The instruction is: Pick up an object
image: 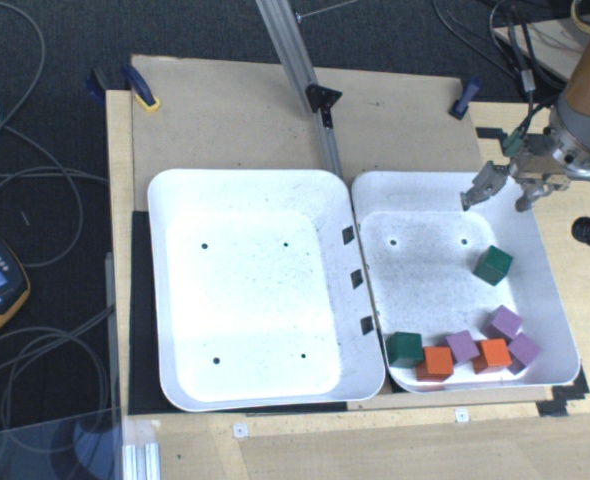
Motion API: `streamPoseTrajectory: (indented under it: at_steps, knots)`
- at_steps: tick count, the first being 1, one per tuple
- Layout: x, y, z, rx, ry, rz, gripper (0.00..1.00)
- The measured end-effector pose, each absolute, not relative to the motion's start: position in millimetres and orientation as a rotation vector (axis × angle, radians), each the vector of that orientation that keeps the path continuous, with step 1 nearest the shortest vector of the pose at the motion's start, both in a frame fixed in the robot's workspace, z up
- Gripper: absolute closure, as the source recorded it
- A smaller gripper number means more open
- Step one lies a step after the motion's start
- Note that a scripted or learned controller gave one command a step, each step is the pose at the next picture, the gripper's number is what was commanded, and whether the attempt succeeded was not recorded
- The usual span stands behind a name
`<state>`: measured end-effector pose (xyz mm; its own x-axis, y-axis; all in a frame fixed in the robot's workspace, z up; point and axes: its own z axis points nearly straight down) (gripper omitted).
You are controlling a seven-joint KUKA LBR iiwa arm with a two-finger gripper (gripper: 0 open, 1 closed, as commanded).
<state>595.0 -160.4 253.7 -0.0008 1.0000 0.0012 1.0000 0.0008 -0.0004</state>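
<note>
My gripper (499, 194) hangs over the far right part of the right bin (425, 233), open, with nothing between its two fingers. A green cube (493, 265) lies alone in that bin, a short way below the gripper. Along the bin's near edge sit a dark green cube (406, 348), two orange cubes (436, 362) (493, 354) and three purple cubes (463, 345) (504, 321) (523, 349), packed close together.
The left bin (245, 288) lies beside the right one, with black clips (355, 278) along the shared wall. A metal pole (295, 58) slants across the bench's back. Blue clamps (140, 86) (464, 98) hold the board's far corners. Cables and a device lie on the floor at left.
</note>
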Motion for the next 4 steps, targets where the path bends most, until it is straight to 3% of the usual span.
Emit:
streamPoseTrajectory:
  at_steps: [1,2,3,4]
  knots:
    - [554.8,-204,424,-2.231,-2.228,-0.007,0.00]
    - [551.4,-52,360,-2.208,-2.227,0.000,0.00]
    - [522.4,68,359,-2.208,-2.229,-0.001,0.00]
    - [523.1,63,359,-2.219,-2.221,0.001,0.00]
